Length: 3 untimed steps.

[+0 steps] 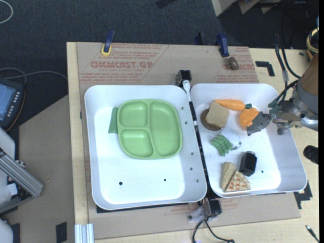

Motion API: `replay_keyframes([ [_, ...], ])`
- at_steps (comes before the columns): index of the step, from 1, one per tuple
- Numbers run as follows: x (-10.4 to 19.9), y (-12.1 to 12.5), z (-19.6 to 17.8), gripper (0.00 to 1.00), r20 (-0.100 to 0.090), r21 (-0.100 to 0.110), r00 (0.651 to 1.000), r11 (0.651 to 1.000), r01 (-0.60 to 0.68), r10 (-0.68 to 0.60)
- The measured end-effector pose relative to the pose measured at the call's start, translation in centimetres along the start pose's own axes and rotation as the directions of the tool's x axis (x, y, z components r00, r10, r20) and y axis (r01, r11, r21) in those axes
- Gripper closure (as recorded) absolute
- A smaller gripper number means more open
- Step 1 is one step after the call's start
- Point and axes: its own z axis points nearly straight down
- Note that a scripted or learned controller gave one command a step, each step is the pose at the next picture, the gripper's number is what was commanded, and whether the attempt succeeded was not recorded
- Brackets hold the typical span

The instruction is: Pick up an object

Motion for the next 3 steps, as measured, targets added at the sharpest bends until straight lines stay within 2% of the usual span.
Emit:
replay_keyframes([
  [1,0.0,0.2,-0.6,0.00,0.002,-0.013,1.000,1.000,0.003,-0.003],
  [3,-0.4,0.7,8.2,0.00,0.000,-0.006,1.000,1.000,0.002,-0.002],
])
